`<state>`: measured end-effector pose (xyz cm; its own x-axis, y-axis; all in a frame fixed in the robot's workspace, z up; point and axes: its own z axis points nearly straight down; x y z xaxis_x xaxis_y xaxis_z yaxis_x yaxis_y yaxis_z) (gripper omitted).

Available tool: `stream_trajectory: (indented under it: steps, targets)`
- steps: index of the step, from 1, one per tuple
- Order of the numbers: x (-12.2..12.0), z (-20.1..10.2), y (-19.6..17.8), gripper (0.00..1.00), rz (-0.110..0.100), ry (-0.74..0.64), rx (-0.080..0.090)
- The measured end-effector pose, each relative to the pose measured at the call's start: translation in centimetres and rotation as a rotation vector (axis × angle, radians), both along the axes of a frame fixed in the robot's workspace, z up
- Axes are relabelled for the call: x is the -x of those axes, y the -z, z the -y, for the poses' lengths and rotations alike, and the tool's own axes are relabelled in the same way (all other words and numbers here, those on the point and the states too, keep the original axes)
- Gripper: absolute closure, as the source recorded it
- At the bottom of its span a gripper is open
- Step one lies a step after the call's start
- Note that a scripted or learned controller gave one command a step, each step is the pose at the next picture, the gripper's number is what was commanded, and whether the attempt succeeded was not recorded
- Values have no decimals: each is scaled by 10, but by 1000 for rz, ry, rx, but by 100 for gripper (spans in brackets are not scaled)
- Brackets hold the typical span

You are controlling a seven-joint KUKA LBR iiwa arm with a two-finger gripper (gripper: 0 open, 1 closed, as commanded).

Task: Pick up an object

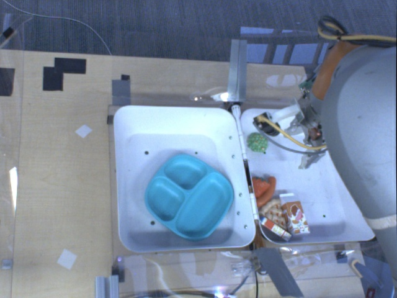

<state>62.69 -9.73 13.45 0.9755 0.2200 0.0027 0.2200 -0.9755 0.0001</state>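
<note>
In the right bin (329, 225), a small green bumpy ball (257, 142) lies near the far left corner. An orange-red toy (264, 187) rests against the left wall. Just in front of it lie a printed snack packet (293, 216) and a small dark tube (278, 230). My gripper (311, 154) hangs over the far middle of this bin, to the right of the green ball and apart from it. The arm's grey body hides the bin's right side.
The left bin (133, 166) holds a turquoise divided plate (189, 195), lying flat a little in front of centre. A raised rim (243, 160) separates the two bins. Bare floor of the right bin lies below the gripper.
</note>
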Motion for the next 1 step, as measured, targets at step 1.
stream_trajectory:
  steps: [1]
  targets:
    - [55,-15,8,0,-3,-19,-1]
